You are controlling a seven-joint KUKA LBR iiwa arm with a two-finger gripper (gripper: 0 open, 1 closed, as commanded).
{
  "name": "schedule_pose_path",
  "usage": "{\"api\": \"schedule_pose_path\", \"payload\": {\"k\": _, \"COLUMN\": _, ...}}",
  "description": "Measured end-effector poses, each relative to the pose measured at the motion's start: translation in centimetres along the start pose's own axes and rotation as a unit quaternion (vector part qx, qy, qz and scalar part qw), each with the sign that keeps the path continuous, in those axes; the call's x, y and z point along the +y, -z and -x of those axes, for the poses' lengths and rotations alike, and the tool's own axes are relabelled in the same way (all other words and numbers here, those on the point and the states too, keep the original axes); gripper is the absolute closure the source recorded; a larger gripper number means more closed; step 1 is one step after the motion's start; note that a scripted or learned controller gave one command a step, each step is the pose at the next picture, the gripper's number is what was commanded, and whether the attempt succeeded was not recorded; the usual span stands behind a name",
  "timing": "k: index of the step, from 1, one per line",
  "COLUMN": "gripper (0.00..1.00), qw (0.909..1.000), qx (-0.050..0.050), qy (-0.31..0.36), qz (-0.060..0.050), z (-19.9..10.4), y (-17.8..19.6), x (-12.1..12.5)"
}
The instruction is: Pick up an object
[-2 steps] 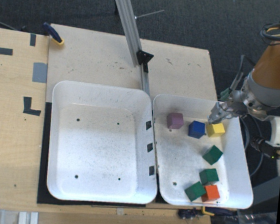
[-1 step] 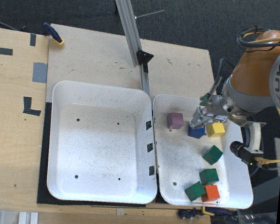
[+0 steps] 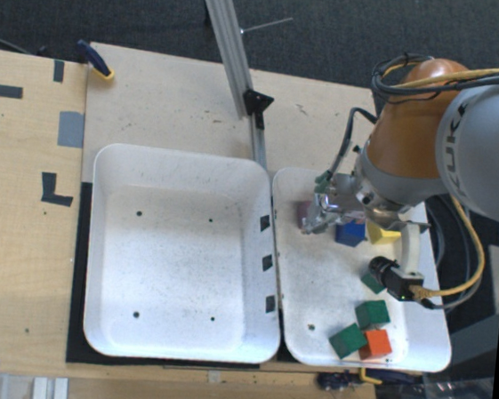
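Reaching from the right, end effector (image 3: 319, 213) low over the right bin (image 3: 311, 286), beside a blue block (image 3: 349, 234) and yellow block (image 3: 382, 234); grip state cannot be told. Green blocks (image 3: 360, 327) and orange block (image 3: 378, 344) near the bin's front corner, likely scattered as pick candidates

Single fixed cam, mounted above the bench (image 3: 181, 97), angled down at a slant. Both white bins are framed: left bin (image 3: 108, 223) centre, right bin (image 3: 308, 272) beside it. Arm (image 3: 437, 126) is seen entering from frame right, mid-range.
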State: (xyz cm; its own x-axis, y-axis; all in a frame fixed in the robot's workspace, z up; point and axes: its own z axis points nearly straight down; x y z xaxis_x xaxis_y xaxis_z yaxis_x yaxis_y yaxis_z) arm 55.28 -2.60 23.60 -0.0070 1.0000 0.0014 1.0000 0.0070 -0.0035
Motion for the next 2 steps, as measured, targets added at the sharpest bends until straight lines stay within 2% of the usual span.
{"api": "schedule_pose_path", "payload": {"k": 1, "gripper": 1.0, "qw": 1.0, "qx": 0.0, "qy": 0.0, "qz": 0.0, "z": -4.7, "y": -1.0, "x": -0.9}}
{"api": "schedule_pose_path", "payload": {"k": 2, "gripper": 1.0, "qw": 1.0, "qx": 0.0, "qy": 0.0, "qz": 0.0, "z": -10.2, "y": -1.6, "x": -0.7}}
